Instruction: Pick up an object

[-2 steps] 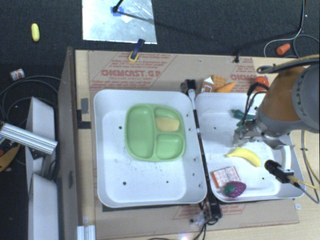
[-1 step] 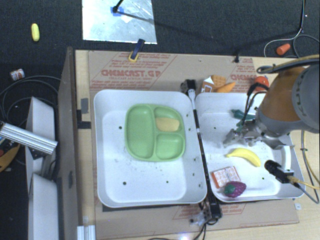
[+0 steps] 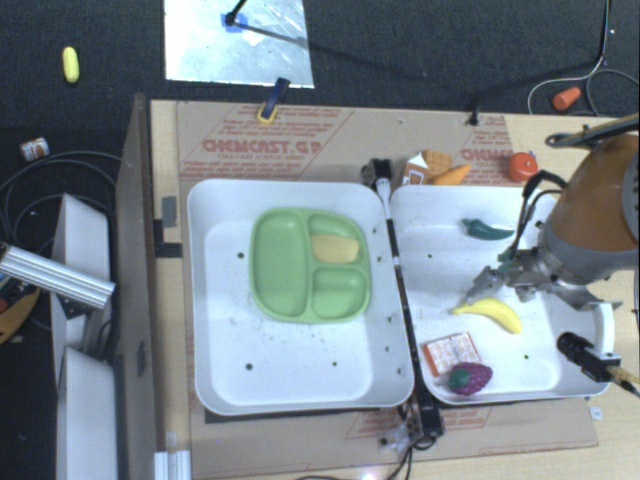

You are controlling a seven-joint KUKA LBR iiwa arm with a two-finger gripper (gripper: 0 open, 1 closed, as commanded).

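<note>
Yellow and smooth, the banana [image 3: 490, 314] lies on its side in the right bin [image 3: 430, 268], its curve bowed toward the near wall, and it is the thing closest to the hand [image 3: 492, 283], so I judge it the likely target. The hand hangs just beside and above the banana's left end, its two thin fingers [image 3: 482, 286] parted a little with nothing between them; whether a tip touches the fruit cannot be told from this slant. The banana looks like a moulded plastic toy: light, stiff and somewhat slick, so it should neither bruise nor sag but could roll or squirt out of a poor pinch. The best hold is probably across the thick middle, fingers square to its length, since the tapering ends give little to bite on. Nearer the front wall sit a flat red-and-white packet [image 3: 451, 351] and, touching it, a knobbly purple fruit [image 3: 469, 377] with a green tip. The packet looks thin and hard to get under; the fruit is rounder and lumpy. A glossy dark-green pepper [image 3: 486, 229] lies well apart toward the far wall. Both bins are shallow white plastic with rounded corners. The left bin [image 3: 225, 268] holds a matte green tray [image 3: 308, 266] with three compartments, one carrying a pale yellow block [image 3: 334, 248]. The table [image 3: 300, 138] beneath is printed cardboard.
</note>
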